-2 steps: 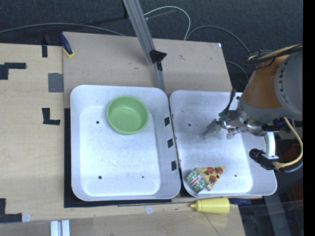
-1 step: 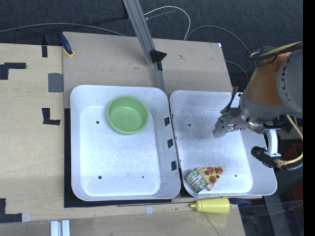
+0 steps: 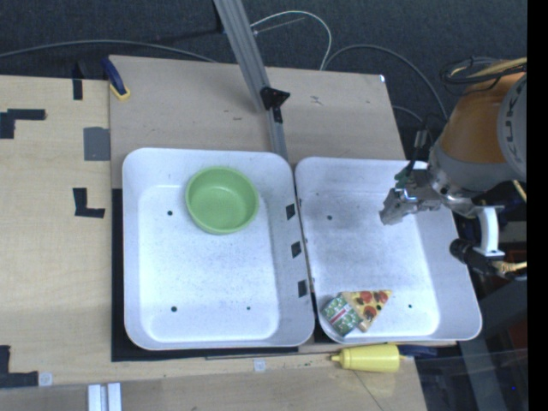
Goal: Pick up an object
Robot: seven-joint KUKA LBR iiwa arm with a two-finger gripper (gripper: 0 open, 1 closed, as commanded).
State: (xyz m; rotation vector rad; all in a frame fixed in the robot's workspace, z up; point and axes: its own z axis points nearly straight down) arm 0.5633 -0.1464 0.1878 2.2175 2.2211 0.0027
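Your gripper (image 3: 396, 208) hovers over the right bin (image 3: 360, 247); jaw state unclear; wooden bench (image 3: 51, 255), dark floor (image 3: 103, 11) beyond.

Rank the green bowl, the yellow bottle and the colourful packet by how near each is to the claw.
From the claw, above the right bin:
1. Colourful packet, at that bin's near left corner.
2. Yellow bottle, on the bench just outside that bin's front edge.
3. Green bowl, in the left bin.
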